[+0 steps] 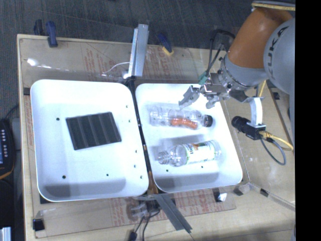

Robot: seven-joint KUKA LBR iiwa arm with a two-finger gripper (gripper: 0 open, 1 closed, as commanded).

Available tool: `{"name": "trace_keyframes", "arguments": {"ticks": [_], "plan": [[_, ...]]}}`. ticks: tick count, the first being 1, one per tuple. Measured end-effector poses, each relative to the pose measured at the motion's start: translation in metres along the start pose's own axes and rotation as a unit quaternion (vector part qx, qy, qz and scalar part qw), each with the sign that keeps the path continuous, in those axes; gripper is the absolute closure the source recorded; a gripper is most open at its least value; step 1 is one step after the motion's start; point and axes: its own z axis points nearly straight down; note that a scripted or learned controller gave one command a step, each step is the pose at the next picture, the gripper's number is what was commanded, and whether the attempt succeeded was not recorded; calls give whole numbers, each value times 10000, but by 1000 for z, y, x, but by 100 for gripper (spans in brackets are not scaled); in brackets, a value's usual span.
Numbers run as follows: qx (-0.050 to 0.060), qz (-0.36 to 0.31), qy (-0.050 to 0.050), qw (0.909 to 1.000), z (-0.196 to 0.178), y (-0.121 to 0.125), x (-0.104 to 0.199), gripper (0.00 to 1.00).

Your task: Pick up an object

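Nearest, in the right bin point(228, 172): a clear bottle with a white label point(189, 153), on its side, print too small to read. Behind it, a clear bottle with orange contents point(180, 119), dark cap toward the arm. Left bin point(45, 134): a ribbed dark slab point(94, 130). Farthest, above the far rim: gripper point(199, 98), fingers spread, nothing between them.

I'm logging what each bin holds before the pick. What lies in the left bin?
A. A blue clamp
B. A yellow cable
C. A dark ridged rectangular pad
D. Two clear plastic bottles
C: a dark ridged pad lies flat in the left bin, while the two clear bottles lie in the right bin.
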Motion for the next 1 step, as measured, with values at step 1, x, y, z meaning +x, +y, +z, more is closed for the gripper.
{"name": "trace_keyframes", "arguments": {"ticks": [1], "plan": [[0,-380,7,9993,47,10,-30,0]]}}
